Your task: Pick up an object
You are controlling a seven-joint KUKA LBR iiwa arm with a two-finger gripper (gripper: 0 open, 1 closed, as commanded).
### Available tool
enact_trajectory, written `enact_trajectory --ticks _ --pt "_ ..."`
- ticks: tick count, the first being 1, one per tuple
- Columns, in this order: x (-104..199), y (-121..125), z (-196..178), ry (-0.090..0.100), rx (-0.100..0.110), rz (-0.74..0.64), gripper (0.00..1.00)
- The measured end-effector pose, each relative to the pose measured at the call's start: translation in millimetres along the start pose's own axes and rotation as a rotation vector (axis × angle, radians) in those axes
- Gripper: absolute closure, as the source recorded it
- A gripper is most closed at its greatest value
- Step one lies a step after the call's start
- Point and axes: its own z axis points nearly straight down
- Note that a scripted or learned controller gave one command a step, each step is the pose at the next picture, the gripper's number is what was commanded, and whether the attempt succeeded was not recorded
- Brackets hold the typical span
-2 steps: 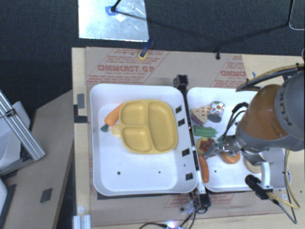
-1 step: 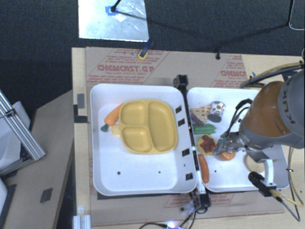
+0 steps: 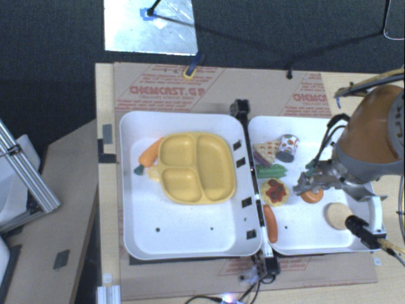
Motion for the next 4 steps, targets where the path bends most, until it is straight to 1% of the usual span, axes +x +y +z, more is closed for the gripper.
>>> enact_trajectory --ticks 1,2,3,4 --pt "0 2 -54 0.0 -0.001 0.0 1.0" --pt "25 52 -66 0.001 0.001 -0.003 1.0" --pt "43 96 -54 0.001 0.003 -0.003 1.0" --pt "77 148 -54 0.002 0.001 -0.004 1.0"
